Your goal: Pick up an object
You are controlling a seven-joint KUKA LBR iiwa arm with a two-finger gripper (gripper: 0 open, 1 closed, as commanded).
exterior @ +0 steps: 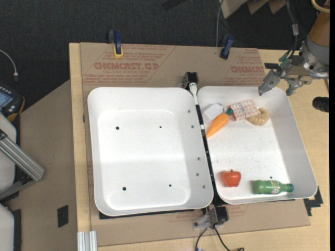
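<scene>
The right bin (293, 140) holds an orange carrot (218, 124), a small white block (213, 111), a pink patterned packet (244, 109), a tan bread-like piece (258, 118), a red tomato-like piece (231, 178) and a green bottle (271, 187) lying on its side. My gripper (277, 88) hangs open over the bin's far right corner, above and to the right of the packet and the tan piece. Nothing sits between its fingers.
The left bin (99, 140) lies beside the right one, with a black divider strip (201, 135) between them. Both rest on a cardboard sheet (157, 59) held by two blue clamps (116, 41) at the far edge. A metal rail (18, 156) stands at the left.
</scene>
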